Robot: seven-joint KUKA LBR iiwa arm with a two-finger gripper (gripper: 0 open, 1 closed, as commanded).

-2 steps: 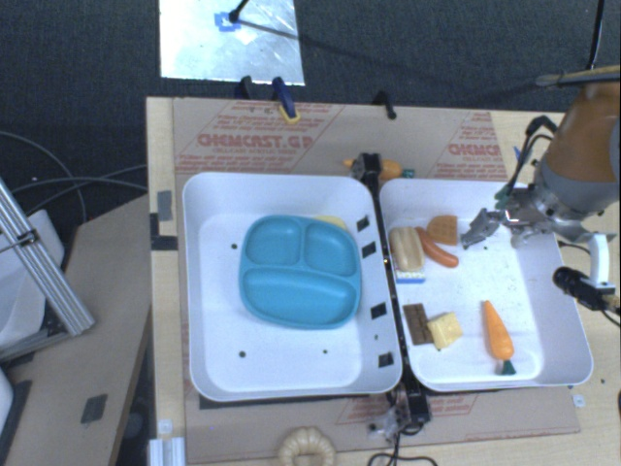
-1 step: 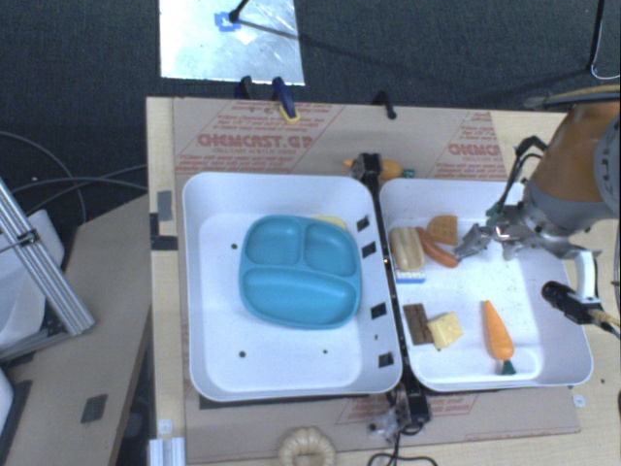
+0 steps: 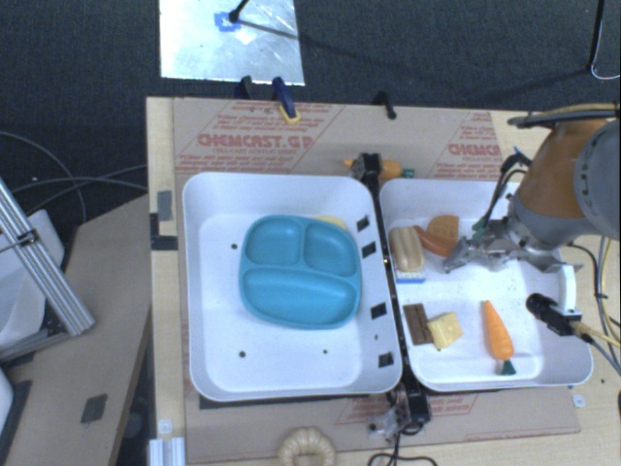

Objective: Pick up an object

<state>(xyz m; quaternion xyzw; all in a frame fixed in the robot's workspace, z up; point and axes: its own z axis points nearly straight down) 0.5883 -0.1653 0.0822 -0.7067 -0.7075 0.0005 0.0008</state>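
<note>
Tool (image 3: pixel 456 257), finger state unclear, low in right bin (image 3: pixel 563 367); best lowered squarely over orange wedge (image 3: pixel 441 233) before closing.

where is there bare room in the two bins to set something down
Left bin: bare floor along the front and left of the blue plate. Right bin: a patch between the carrot and the gripper. Crowded by the divider: bread, cheese, chocolate.

Arm (image 3: pixel 572 187): rounded grey housing with a broad orange band above the wrist. Gripper (image 3: pixel 464 256): pale grey metal, slim fingers, boxy silver body. Thin dark cable loops beside the wrist. Black fitting low on the arm.
</note>
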